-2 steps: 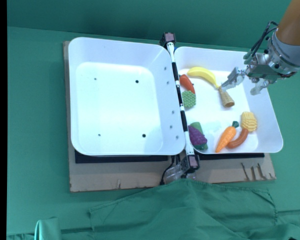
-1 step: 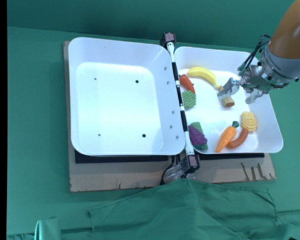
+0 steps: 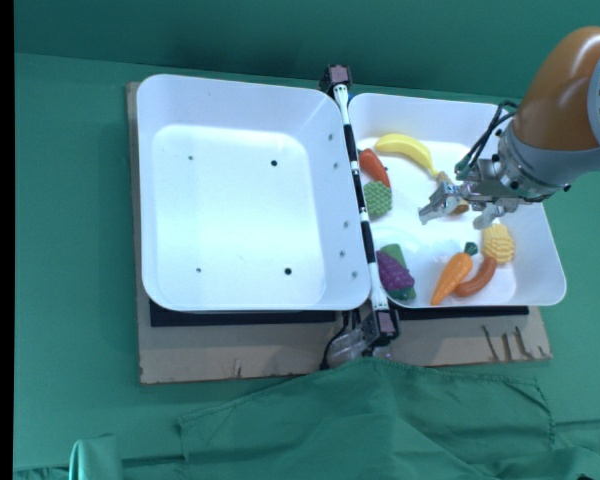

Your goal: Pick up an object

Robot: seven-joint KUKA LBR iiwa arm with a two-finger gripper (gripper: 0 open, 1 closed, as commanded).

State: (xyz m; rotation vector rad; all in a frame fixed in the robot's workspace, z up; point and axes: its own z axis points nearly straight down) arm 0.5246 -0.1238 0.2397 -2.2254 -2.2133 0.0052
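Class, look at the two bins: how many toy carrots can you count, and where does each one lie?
2. One carrot lies near the right bin's front edge beside a sausage; a redder carrot lies by the divider, below the banana. The arm may hide more.

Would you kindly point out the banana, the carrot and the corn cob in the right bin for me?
banana (image 3: 404,151), camera view, middle of its yellow curve.
carrot (image 3: 450,278), camera view, middle of its orange body.
corn cob (image 3: 498,242), camera view, centre of its yellow kernels.
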